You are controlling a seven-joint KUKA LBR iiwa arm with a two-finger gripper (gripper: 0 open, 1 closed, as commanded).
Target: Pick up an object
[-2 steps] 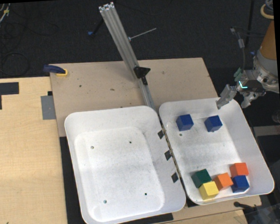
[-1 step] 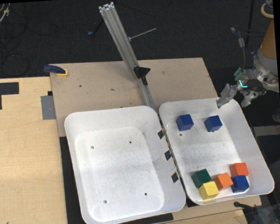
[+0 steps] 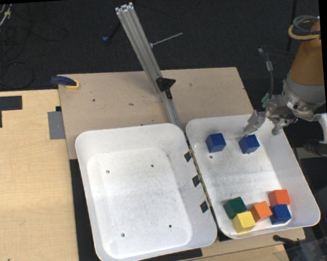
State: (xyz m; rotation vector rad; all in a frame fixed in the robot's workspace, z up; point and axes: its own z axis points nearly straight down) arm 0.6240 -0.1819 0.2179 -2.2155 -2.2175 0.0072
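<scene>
Hovering: the pincer (image 3: 265, 123) hangs over the right bin's (image 3: 303, 186) far edge, arm (image 3: 307, 71) reaching in from the right.
Pincer state: fingers spread apart, nothing between them.
Nearest block: a blue cube (image 3: 249, 144) sits just below the left finger, perhaps touching it; the view is too coarse to say.
Second blue cube (image 3: 215, 143): to its left, same bin.
Near-corner cluster: green cube (image 3: 234, 207), yellow cube (image 3: 243, 221), orange cube (image 3: 261, 210), red cube (image 3: 279, 197) and small blue cube (image 3: 280, 213), packed close.
Left bin (image 3: 92, 155): white, on the table (image 3: 116, 102).

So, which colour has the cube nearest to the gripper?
Blue. The cube lies just below the gripper, seen in the camera view.
</scene>
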